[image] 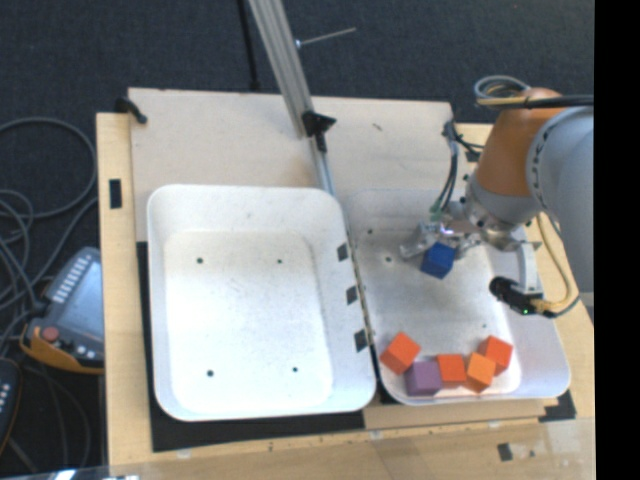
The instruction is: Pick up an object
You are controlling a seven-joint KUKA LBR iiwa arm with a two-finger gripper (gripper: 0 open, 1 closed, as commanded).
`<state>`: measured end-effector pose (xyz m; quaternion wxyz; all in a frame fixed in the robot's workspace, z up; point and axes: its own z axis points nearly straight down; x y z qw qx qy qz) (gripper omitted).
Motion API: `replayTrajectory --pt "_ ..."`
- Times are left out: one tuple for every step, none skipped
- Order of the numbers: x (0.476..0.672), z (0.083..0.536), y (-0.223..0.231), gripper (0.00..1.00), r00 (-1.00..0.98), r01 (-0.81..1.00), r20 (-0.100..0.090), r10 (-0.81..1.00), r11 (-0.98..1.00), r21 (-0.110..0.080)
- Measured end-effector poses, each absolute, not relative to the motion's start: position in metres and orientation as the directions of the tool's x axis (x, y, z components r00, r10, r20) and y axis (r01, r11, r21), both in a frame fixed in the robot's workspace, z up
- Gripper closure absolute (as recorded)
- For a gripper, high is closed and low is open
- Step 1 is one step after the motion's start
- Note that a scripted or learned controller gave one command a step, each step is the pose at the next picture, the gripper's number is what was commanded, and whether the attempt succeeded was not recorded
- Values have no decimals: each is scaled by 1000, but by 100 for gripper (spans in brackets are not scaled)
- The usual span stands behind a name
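A blue cube (437, 260) hangs between the fingers of my gripper (439, 245) over the upper middle of the right bin (400, 218). The gripper is shut on it, and the cube appears lifted off the bin floor. The grey arm with its orange band (510, 158) comes in from the right. Several blocks lie along the right bin's near edge: an orange cube (401, 351), a purple cube (423, 376), and more orange blocks (480, 363) beside it.
The left bin (250, 298) sits beside the right one. A slanted aluminium bar (290, 68) rises from the bench behind the bins. Black cables (525, 293) hang near the wrist at the right bin's right side.
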<state>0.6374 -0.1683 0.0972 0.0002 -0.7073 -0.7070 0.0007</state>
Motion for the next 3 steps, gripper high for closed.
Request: replayTrajectory --pt "640 109 -171 100 6 1000 -2 1000 -6 6" --pt "640 108 -171 0 7 1000 -2 1000 -7 6" --pt "596 97 -163 0 1 1000 -2 1000 -1 -1"
